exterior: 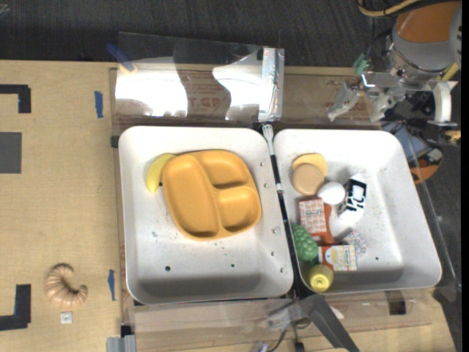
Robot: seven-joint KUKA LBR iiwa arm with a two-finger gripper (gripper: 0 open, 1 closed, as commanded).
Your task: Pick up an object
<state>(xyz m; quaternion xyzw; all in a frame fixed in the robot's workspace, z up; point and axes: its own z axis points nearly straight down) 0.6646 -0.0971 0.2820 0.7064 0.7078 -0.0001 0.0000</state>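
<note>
The grey arm with its orange band hangs above the bench's far right corner, its two-finger gripper (364,100) beyond the back rim of the right shallow white bin (410,196), fingers spread with nothing between them. In that bin's left half lie a round tan disc (308,173), a white bottle with a black label (349,199), a red-and-white packet (313,217), a green leafy piece (305,244), a small carton (341,257) and a yellow bottle (319,278). The left white bin (139,255) holds an orange divided plastic tray (211,193) lying over a yellow banana (154,171).

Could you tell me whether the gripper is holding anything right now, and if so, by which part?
Nothing is held. The gripper hangs above the back edge of the right bin, with nothing between its fingers; the objects lie in the bins.
</note>
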